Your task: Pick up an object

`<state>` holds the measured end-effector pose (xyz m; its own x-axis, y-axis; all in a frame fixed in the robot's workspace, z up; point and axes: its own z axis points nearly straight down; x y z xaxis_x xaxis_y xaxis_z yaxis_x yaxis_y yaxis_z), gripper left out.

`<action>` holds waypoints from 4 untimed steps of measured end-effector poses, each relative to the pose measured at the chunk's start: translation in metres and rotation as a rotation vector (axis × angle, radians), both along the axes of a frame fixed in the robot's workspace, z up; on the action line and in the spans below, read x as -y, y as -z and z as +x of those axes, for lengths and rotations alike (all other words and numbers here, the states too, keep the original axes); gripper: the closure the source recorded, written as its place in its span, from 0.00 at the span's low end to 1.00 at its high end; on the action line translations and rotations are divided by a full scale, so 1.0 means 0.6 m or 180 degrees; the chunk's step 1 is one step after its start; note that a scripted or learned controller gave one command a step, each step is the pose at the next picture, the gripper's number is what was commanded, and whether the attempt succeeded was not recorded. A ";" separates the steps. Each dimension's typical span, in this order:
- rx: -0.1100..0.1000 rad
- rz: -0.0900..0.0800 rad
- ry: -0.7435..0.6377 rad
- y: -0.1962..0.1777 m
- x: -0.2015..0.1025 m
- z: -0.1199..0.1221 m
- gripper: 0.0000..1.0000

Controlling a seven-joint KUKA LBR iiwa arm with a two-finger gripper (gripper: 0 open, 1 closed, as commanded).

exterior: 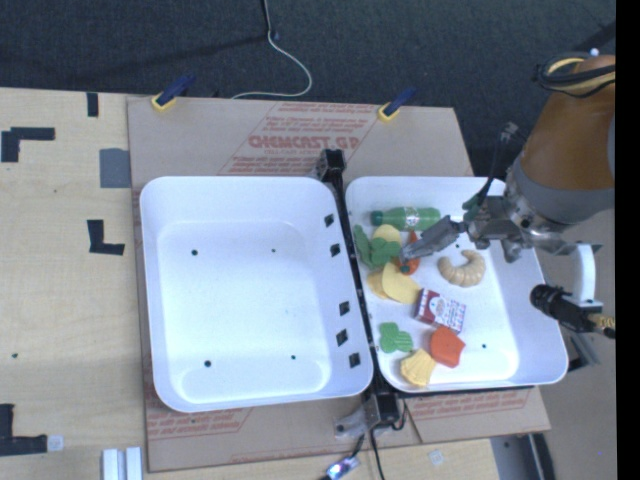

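Toys (pixel 400 268) crowd the right bin (pixel 520 358); the claw (pixel 415 251) reaches low among them, its grip state unclear. Next comes closing and lifting.

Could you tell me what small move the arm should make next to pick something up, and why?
Probably lower the gripper straight down: it hangs over the cluster at the right bin's left side, near the green bottle and yellow piece, with nothing visibly held.
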<state>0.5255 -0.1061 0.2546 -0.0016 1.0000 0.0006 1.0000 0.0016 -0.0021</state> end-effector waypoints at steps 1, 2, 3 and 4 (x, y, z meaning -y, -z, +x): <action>-0.0005 -0.0029 0.0033 0.253 0.005 -0.021 0.00; 0.0010 -0.0068 0.0024 0.282 0.005 0.084 0.00; 0.0011 0.0001 0.0009 0.283 0.112 0.164 0.00; 0.0004 0.0001 -0.0006 0.283 0.106 0.239 0.00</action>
